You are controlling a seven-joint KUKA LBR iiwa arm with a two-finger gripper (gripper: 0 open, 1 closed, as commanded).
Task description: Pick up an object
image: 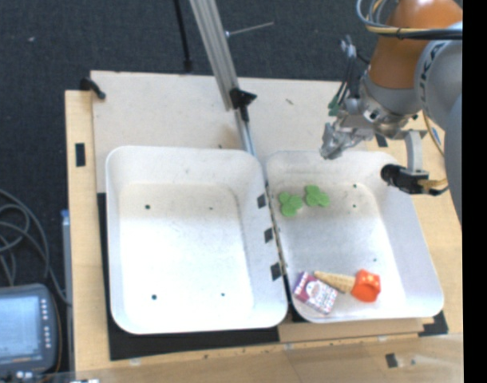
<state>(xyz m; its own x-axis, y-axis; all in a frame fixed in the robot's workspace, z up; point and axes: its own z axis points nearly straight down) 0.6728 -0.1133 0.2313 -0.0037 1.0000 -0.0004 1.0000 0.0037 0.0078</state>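
Note:
In the right bin (403, 214) lie two green pieces (302, 200) near its far left side. At its near edge rest a small purple and white packet (314, 292), a tan cone (334, 278) and an orange-red object (367, 286). My gripper (333, 146) hangs above the far rim of the right bin, up and to the right of the green pieces. Nothing shows between its tips. The grey arm with its orange band (411, 22) comes in from the upper right.
The left bin (188, 238) sits beside the right one, a few dark specks on its floor. A slanted metal pole (219, 54) rises from between the bins at the back. A black fitting (407, 179) sits on the right bin's far right rim.

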